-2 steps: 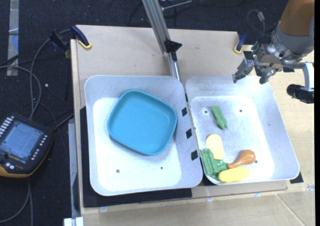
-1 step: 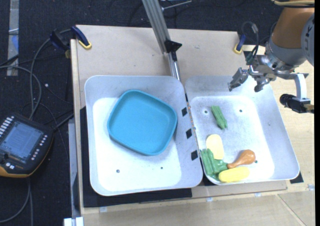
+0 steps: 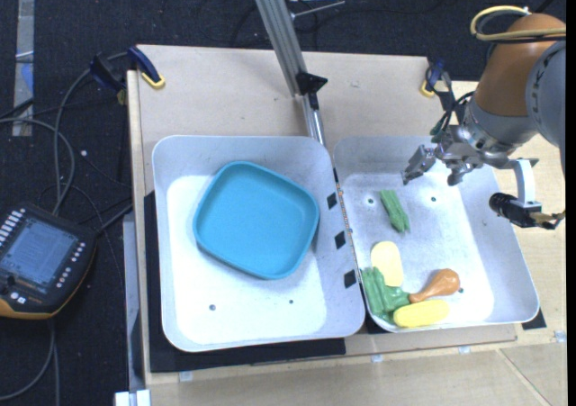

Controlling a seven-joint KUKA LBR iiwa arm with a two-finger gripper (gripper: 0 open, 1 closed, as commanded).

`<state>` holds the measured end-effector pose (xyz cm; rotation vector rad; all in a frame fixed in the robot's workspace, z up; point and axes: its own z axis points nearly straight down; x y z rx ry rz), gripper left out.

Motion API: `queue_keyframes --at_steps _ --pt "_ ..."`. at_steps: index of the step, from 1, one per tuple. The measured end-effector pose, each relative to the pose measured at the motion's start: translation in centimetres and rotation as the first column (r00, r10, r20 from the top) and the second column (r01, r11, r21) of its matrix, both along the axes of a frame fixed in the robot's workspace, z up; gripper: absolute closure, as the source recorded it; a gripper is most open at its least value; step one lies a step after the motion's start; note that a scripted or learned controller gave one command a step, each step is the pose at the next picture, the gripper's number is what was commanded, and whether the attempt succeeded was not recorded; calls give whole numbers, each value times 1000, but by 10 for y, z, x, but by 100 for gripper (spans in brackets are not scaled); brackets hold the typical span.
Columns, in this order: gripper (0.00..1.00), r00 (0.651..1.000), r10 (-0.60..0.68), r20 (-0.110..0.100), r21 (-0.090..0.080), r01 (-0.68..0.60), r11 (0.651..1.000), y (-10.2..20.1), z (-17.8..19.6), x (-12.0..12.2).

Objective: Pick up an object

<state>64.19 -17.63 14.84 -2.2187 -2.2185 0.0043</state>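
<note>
Green bean-shaped toy [image 3: 393, 211], nearest pick target, lying flat mid-way in right white bin [image 3: 504, 251], untouched. Claw [image 3: 436, 167] spread wide, empty, poised above bin's far end, near bean. Nothing lifted; descent, grasp, lift all remaining. Counted: five toys right, one blue square plate [image 3: 256, 219] in left white bin [image 3: 175, 170].

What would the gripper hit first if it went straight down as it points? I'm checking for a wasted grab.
Probably bare floor of the right bin. The gripper hangs open above it; the green bean lies off to one side, though depth is unclear.
</note>
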Motion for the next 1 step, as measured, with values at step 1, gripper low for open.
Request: queue_keyframes --at_steps 1 --pt "100 1000 1 6 -1 -1 1000 0 13 1"
